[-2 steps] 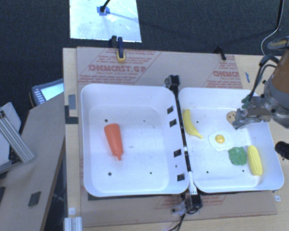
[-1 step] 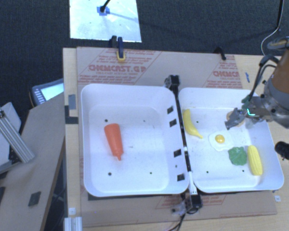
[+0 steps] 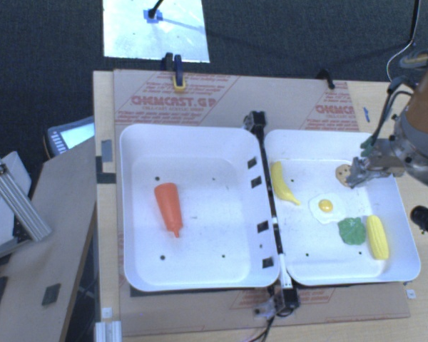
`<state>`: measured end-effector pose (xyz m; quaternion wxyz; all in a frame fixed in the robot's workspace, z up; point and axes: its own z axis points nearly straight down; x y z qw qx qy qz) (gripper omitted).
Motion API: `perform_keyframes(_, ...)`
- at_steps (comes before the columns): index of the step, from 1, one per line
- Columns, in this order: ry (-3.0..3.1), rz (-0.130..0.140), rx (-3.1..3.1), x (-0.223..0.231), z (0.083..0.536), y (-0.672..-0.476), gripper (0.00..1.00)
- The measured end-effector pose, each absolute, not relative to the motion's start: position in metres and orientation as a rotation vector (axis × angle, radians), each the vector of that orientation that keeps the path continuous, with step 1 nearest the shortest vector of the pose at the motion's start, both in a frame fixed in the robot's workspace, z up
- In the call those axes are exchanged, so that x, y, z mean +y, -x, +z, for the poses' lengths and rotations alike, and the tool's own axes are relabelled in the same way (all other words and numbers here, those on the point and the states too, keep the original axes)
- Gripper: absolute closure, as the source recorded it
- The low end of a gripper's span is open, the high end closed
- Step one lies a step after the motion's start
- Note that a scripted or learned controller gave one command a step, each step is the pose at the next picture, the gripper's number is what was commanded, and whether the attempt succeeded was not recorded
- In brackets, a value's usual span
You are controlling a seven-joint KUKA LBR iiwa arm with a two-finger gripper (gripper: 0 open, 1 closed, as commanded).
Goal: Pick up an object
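White plastic makes up both shallow bins, set side by side on a sheet of brown cardboard printed with red lettering point(image 3: 200, 100). The left white bin point(image 3: 139, 148) holds one thing, an orange carrot-shaped toy point(image 3: 169, 206) lying near the middle with its narrow end toward the near side. The right white bin point(image 3: 406, 258) is busier. A yellow plastic banana point(image 3: 281, 184) lies close to the divide between the bins. Just right of it sits a toy fried egg, white with a yellow yolk point(image 3: 326, 208). Nearer and further right, a green leafy toy point(image 3: 352, 231) touches a yellow toy corn cob point(image 3: 376, 236), which lies lengthwise along the right wall. Toward the far side of that bin a small tan round piece, something like a cookie point(image 3: 342, 172), rests on the floor.

From the right comes the grey arm with its orange band point(image 3: 422, 109), and its two-finger gripper point(image 3: 357, 174) is low over the right bin, right up against the tan piece. From where I stand I can't tell whether the fingers are spread or pressed together, nor whether they touch the piece.

Beyond the bench, on dark carpet, lies a pale square sheet point(image 3: 155, 21), and a yellow-and-black clamp point(image 3: 176, 73) grips the cardboard's far edge.
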<state>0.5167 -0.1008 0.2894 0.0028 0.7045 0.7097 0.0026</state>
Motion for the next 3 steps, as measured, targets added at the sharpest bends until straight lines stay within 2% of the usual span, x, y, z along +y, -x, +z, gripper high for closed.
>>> perform_keyframes(1,-2.211,0.008,2.224,-0.101,0.289,-0.517,0.00)
perform_keyframes(2,-2.206,0.012,2.226,-0.100,0.300,-0.518,1.00)
perform_keyframes(3,-2.208,0.011,2.225,-0.100,0.300,-0.518,0.00)
